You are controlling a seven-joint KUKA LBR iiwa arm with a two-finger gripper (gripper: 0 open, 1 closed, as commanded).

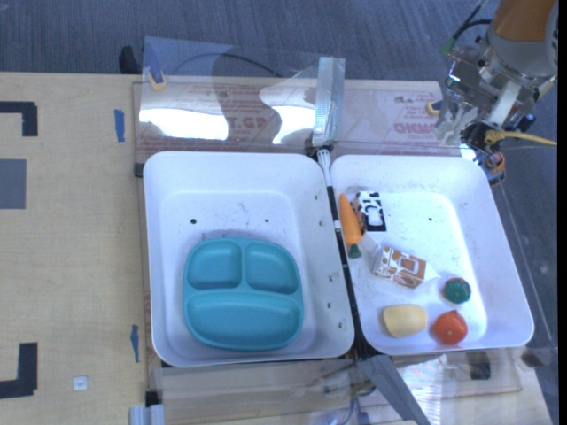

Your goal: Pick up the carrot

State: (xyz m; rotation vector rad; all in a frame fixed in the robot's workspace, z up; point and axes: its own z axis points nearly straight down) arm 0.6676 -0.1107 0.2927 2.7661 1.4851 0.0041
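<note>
White plastic bins sat side by side on the wooden worktop, seen from above at a slant. My arm, grey w/ an orange band, came in from the top right corner. My jaws hung beyond the far rim of the right bin, over the clear sheet along the back, well apart from the carrot. Whether my jaws were apart or together I couldn't tell; the tips were too small and blurred against the sheet. Nothing showed between them.

Carrot: small, orange, lying lengthwise against the right bin's left wall, approx. mid-depth, green tip toward the near side. Just beside it on the right sat a black-and-white printed card. Nearer the camera lay a small brown-and-white packet, tilted. In the near right part of that bin: a pale yellow lump, a red tomato-like item just right of it, and a dark green round item just behind the red one.

Left bin held a teal divided plate, 3 compartments, toward the near side.
</note>
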